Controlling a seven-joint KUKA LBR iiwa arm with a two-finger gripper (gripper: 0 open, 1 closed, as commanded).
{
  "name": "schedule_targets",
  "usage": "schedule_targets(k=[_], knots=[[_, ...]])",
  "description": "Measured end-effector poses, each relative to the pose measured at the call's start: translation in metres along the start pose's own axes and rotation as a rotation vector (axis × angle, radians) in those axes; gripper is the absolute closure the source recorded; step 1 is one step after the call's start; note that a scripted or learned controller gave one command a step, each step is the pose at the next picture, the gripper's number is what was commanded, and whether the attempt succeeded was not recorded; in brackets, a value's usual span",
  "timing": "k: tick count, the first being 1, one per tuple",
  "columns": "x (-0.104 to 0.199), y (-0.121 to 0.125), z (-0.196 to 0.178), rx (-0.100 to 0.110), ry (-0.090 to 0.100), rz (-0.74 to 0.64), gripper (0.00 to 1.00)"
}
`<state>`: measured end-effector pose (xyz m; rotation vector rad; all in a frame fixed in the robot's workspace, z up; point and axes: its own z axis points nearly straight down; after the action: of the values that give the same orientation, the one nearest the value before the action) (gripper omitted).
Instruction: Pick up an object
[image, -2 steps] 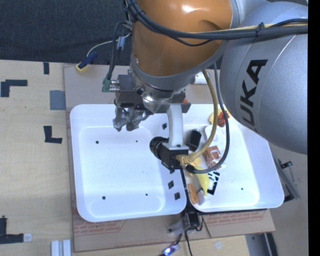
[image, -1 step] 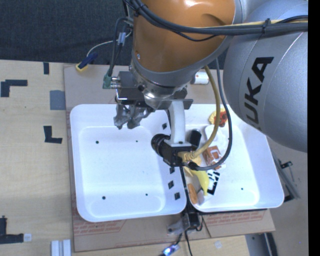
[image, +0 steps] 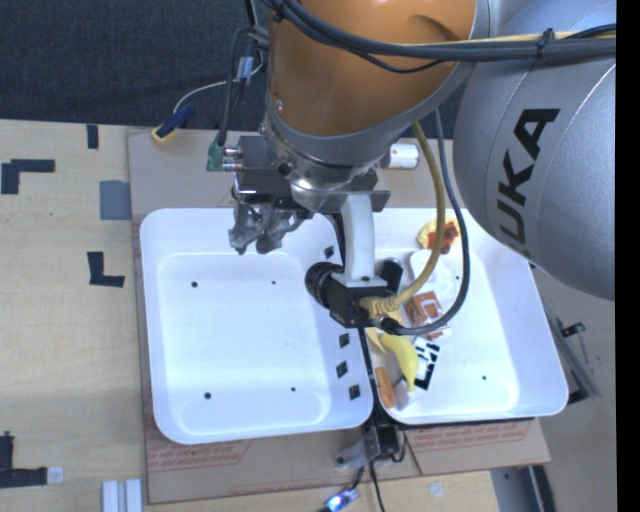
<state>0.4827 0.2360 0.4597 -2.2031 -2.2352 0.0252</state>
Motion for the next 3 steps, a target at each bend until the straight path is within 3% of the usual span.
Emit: schedule_targets(k=[3], knots=[[0.001, 0.0, -0.029, 0.004, -0.004, -0.004, 1.0]])
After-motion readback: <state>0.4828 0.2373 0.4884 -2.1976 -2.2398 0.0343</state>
